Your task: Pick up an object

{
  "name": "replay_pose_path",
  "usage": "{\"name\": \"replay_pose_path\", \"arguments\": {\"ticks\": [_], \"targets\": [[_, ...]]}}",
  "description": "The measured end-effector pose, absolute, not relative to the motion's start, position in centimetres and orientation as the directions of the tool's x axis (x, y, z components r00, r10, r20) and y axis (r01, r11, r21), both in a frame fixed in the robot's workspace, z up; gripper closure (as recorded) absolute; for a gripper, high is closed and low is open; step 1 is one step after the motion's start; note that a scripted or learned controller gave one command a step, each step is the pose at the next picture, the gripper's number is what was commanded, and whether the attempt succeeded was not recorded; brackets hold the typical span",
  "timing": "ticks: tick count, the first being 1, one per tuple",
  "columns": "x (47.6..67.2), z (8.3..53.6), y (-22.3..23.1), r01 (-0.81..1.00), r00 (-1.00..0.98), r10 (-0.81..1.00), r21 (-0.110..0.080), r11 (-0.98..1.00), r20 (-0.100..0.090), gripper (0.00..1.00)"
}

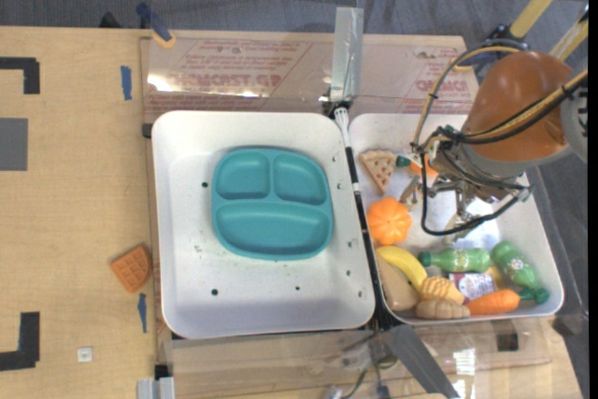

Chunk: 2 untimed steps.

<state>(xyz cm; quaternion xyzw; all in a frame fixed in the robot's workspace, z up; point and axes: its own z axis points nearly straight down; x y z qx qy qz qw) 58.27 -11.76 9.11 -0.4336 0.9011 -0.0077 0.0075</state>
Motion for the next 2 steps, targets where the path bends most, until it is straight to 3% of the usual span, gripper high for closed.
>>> {"name": "replay_pose_path", "arguments": {"ticks": [1,2], "targets": [[60.2,8.9,-16.0,-0.859,-0.511,-0.859,-0.012,0.511,-0.007,0.00],[60.5,8.9,-20.7,-0.868,-0.496,-0.868,-0.011,0.496,-0.006,0.00]]}}
